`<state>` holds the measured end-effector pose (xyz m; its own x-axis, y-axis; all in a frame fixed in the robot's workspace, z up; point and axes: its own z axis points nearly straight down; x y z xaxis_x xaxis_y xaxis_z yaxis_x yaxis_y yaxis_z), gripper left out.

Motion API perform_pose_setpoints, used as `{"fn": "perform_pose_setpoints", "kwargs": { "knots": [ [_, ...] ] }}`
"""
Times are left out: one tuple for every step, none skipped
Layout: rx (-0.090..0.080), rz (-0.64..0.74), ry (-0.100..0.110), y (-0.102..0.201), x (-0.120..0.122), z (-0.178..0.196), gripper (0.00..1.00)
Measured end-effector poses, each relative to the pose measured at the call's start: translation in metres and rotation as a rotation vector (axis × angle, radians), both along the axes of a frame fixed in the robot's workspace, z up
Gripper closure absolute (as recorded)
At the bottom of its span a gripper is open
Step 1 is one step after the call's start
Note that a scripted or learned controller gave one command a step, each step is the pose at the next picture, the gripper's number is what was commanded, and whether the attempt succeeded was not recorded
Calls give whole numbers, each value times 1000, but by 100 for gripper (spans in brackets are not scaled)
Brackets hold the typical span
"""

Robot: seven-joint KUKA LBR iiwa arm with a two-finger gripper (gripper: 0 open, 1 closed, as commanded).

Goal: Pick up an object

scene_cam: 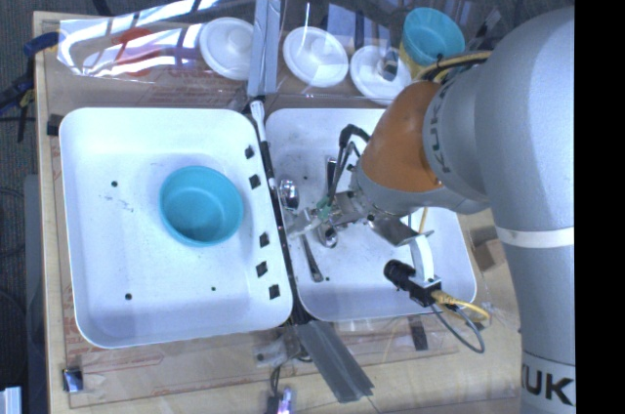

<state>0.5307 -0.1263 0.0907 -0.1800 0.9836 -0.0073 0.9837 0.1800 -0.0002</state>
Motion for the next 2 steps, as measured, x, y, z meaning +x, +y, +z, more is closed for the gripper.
{"fn": "perform_pose_setpoints", "kwargs": {
  "knots": [
    [4, 6, 4, 2, 1, 6, 100],
    [2, 5, 5, 1, 1, 7, 0]
  ]
}}
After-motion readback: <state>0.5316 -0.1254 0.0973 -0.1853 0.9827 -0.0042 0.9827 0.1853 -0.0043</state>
